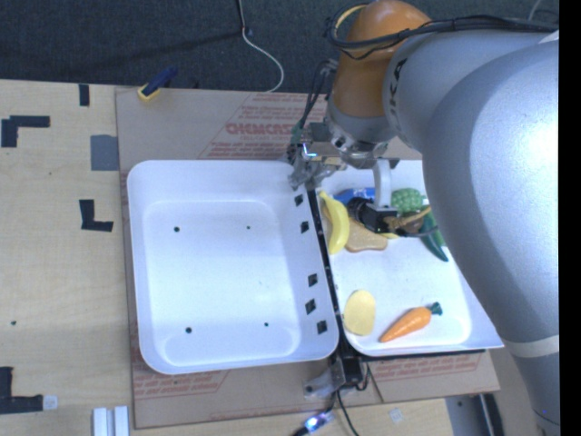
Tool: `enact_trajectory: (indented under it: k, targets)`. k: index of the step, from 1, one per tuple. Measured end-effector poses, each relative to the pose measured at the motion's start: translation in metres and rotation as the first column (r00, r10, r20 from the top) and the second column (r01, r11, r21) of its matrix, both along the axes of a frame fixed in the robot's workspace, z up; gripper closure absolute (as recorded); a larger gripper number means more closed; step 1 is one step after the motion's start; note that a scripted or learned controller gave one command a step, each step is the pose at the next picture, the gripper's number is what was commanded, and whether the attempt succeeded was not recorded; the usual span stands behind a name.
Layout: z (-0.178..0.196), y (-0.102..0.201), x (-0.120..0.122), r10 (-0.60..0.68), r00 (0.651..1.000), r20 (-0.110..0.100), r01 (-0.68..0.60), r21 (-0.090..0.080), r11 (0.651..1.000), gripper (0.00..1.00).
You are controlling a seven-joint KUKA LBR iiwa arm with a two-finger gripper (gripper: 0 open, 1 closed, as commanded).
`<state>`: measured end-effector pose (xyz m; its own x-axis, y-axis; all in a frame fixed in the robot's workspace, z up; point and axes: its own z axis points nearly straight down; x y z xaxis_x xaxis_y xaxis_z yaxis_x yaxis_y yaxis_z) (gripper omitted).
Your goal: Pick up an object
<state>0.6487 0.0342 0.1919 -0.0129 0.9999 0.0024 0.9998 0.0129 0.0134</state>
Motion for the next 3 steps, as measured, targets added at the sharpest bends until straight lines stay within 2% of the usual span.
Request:
enact_trajectory:
  k: [1, 2, 3]
  targets:
    - [0.011, -0.056, 0.02, -0.014, 1.0, -0.012, 0.014, -0.005, 1.0, 1.0]
    - [0.247, -0.006, 0.021, -0.006, 1.0, 0.006, 0.006, -0.001, 1.0, 1.0]
    - [0.351, -0.005, 0.019, -0.009, 1.0, 0.0, 0.009, -0.003, 1.0, 1.0]
